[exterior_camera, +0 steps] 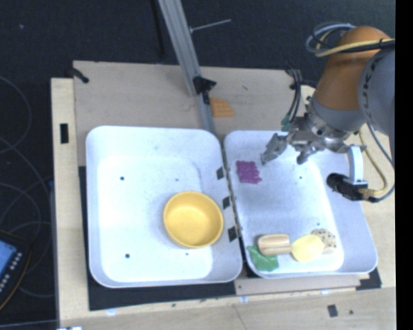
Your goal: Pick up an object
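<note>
My gripper point(286, 154) hangs over the back part of the right bin point(344, 215), its two fingers spread open with nothing between them. A flat purple piece point(248, 172) lies on the bin floor just left of and below the left fingertip. Along the bin's front wall lie a tan block point(273, 243), a yellow lemon-like thing point(305, 249), a speckled beige ball point(324, 238) and a green piece point(263, 260). In the left bin point(124, 184) a yellow bowl point(192, 218) stands upright near the front right.
A grey metal pole point(182, 47) slants from the top down to the divider between the bins. A small orange tag point(221, 108) lies on the bench behind the bins. Cables run beside the arm on the right.
</note>
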`<move>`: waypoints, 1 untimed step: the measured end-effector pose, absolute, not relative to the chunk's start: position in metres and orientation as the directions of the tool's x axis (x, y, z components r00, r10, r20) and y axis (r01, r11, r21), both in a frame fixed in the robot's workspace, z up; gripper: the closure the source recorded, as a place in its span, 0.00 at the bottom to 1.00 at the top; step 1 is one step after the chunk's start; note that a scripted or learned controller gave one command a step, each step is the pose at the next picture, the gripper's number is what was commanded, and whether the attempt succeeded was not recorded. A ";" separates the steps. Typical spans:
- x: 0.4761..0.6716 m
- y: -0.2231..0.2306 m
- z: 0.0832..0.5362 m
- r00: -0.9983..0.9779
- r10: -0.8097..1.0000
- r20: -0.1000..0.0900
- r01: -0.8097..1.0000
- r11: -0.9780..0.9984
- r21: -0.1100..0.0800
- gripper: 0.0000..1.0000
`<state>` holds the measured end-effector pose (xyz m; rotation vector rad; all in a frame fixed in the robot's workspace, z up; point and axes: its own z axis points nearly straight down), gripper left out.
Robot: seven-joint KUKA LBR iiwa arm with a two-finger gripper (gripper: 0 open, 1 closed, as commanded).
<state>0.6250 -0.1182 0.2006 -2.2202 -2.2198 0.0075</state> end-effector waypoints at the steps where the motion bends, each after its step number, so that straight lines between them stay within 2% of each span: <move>1: 0.634 -0.122 0.150 0.003 1.000 -0.003 1.000 -0.003 -0.004 0.00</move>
